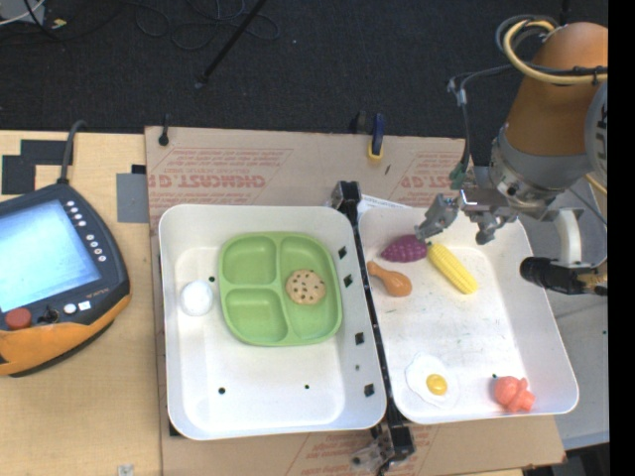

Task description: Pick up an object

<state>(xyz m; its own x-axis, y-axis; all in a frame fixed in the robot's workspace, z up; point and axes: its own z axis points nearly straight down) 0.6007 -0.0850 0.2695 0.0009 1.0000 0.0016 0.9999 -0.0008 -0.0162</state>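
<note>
My gripper (462,225) hangs over the back of the right bin (541,310) with its two fingers spread and nothing between them. Just below and left of it lies a purple bunch of grapes (404,249). A yellow corn cob (451,268) lies below the fingers, tilted. An orange chicken drumstick (389,278) rests near the bin's left wall. Toward the front of the same bin are a fried egg (433,382) and a red-orange toy (513,393).
The left bin (189,365) holds a green divided plate (260,315) with a cookie (306,287) in its right compartment, and a white ball (196,297) beside the plate. A teach pendant (55,276) lies at far left. A blue clamp (376,137) sits behind the bins.
</note>
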